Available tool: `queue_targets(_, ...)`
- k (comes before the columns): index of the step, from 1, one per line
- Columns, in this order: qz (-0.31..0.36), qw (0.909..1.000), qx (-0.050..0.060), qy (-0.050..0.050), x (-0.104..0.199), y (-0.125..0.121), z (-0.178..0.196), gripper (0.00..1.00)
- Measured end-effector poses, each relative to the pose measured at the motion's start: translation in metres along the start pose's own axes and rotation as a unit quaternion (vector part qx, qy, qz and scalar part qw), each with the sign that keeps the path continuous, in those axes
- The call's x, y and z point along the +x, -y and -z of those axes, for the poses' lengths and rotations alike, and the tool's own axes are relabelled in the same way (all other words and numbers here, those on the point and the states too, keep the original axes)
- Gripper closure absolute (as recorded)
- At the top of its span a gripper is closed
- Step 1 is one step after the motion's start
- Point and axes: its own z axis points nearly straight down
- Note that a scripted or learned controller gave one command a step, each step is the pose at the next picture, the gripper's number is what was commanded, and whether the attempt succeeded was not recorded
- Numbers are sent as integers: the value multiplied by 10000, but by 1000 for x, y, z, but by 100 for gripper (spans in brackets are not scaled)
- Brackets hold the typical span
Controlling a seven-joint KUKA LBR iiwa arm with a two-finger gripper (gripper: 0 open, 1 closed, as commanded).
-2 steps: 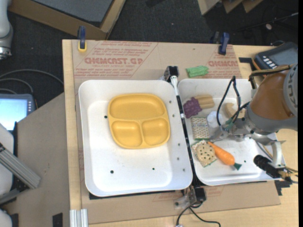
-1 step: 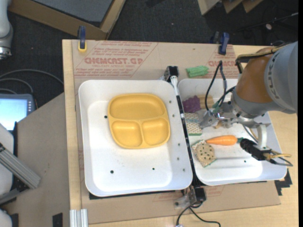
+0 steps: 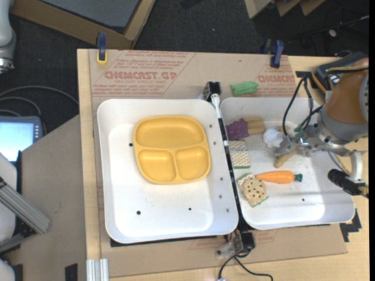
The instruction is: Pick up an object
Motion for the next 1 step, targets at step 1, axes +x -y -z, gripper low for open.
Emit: queue_targets(1, 41, 10000, -11, -13, 4, -53, 0, 0)
